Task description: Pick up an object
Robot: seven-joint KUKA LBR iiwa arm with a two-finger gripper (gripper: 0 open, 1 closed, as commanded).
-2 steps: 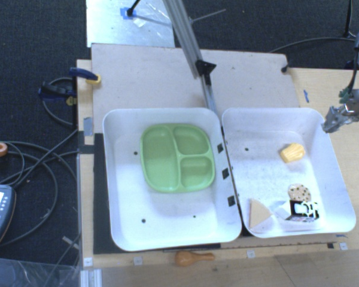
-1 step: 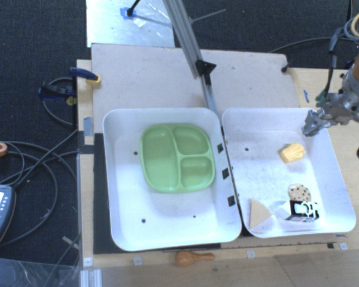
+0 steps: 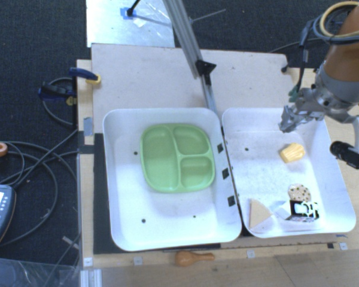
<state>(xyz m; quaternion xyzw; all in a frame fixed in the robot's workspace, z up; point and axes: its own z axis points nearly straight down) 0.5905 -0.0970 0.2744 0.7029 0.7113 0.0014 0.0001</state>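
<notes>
The arm comes in from the right side, and its claw (image 3: 289, 122) hangs over the upper part of the right bin (image 3: 257, 121), near the far rim. From here I cannot tell if the claw is open or closed, because its tip is dark and small, and I see nothing held in it. Just below the claw and a little to the right, a yellow block (image 3: 292, 153) lies on the floor of this bin, near the claw but apart from it. More to the front of the same bin there is a round cookie (image 3: 298, 192) with dark spots, and directly under it a small black and white thing (image 3: 304, 210) that touches it or almost touches it. To the left of these, a tan wedge (image 3: 259, 213) lies near the front rim. In the left bin (image 3: 122, 220) a green plate (image 3: 178, 158) with three sections lies flat in the middle. In front of both bins, on the table (image 3: 137, 76), a small brown wooden piece (image 3: 193, 258) lies on its side. At the table's left edge a blue clamp (image 3: 81, 75) sits, with cables (image 3: 42, 160) on the dark floor beside it.
</notes>
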